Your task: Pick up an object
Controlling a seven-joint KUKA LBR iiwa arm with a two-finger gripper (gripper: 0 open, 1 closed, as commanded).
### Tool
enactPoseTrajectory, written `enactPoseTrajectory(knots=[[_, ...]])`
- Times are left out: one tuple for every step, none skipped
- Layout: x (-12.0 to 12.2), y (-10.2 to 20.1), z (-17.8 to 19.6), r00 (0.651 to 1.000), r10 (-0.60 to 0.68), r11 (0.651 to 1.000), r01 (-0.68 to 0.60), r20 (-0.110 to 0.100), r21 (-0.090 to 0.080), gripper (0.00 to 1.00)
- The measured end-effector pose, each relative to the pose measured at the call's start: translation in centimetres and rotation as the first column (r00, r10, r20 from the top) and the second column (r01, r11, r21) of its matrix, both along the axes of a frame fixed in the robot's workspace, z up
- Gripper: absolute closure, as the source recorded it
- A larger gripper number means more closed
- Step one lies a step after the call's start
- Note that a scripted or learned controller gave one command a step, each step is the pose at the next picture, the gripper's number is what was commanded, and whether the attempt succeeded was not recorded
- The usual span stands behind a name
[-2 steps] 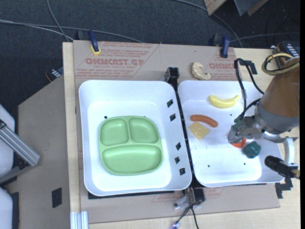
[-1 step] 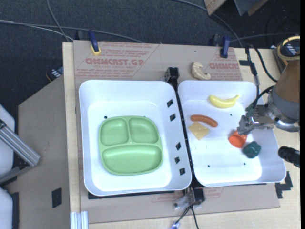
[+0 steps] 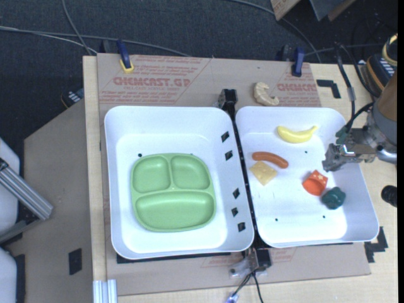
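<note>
The right bin [image 3: 297, 229] holds several toy foods: a yellow banana [image 3: 296, 133] near its far side, a reddish sausage [image 3: 270, 160] and a pale yellow cheese wedge [image 3: 263, 173] toward its left, then an orange-red piece [image 3: 314, 183] and a dark green piece [image 3: 333, 197] on its right. My gripper [image 3: 334, 158] hangs over the right bin's right part, just above and right of the orange-red piece in the view. Nothing is visibly held in it.
A green divided plate [image 3: 173, 191] lies in the left bin [image 3: 117, 169]. A beige object [image 3: 266, 93] sits on the board behind the right bin. Blue clamps [image 3: 126, 62] [image 3: 298, 62] hold the board's far edge. Cables trail behind the bench.
</note>
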State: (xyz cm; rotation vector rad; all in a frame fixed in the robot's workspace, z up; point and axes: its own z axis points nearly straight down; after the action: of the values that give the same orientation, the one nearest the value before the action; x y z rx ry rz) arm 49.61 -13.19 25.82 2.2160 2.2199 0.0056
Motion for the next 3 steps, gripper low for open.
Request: enactPoseTrajectory(knots=[[0.9,5.7,-1.3,1.000,0.005,1.000,-0.005,-0.008,0.004,1.00],[1.7,10.9,-2.4,1.000,0.004,1.000,-0.004,-0.009,0.004,1.00],[3.0,15.9,-3.7,1.000,0.003,1.000,-0.003,-0.007,0.003,1.00]])
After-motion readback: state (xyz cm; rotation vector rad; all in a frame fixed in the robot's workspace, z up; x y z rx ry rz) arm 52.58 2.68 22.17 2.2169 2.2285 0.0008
